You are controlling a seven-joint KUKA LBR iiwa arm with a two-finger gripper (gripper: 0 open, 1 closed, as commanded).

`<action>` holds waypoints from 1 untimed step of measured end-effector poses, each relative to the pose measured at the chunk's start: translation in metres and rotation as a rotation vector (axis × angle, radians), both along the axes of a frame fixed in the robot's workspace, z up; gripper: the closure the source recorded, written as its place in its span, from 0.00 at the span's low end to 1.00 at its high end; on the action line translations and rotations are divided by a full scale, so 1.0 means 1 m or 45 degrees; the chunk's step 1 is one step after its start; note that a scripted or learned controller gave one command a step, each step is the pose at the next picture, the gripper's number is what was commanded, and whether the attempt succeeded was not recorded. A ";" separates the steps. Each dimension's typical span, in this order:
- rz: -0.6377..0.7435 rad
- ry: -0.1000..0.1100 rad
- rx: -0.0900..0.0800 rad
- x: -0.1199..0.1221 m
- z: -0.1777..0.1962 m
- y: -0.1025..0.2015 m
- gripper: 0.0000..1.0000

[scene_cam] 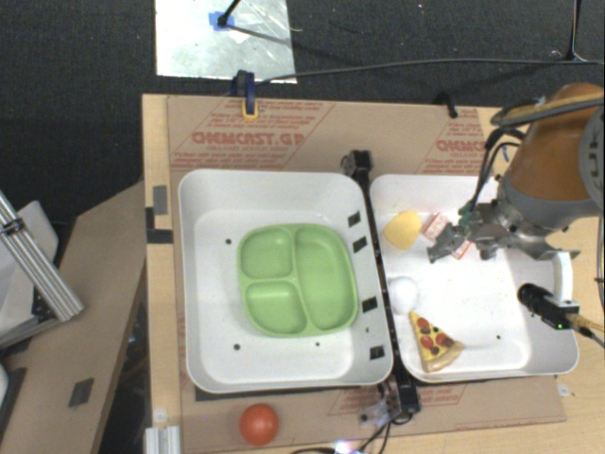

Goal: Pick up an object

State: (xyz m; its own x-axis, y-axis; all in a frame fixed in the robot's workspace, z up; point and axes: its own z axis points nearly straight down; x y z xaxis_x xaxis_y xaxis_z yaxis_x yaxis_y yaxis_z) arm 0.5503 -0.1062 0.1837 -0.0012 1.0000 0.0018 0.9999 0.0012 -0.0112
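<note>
I see the worktop (312,121) with two white bins. The left bin (203,253) carries a green tray (298,277). In the right bin (492,324), the gripper (454,244) hangs near the back wall, state unclear. Just beside it lie a pink packet (434,224) and a lemon (404,229); the pizza slice (433,339) is in front.

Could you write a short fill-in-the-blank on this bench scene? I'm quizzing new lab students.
1. The green tray lies in the ____ bin.
2. The pizza slice lies in the ____ bin.
3. The red ball rests ____ both bins.
4. The pincer hovers over the ____ bin.

Missing words: left; right; outside; right
</note>
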 end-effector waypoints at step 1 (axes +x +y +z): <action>0.003 -0.016 -0.002 0.003 0.006 0.000 0.00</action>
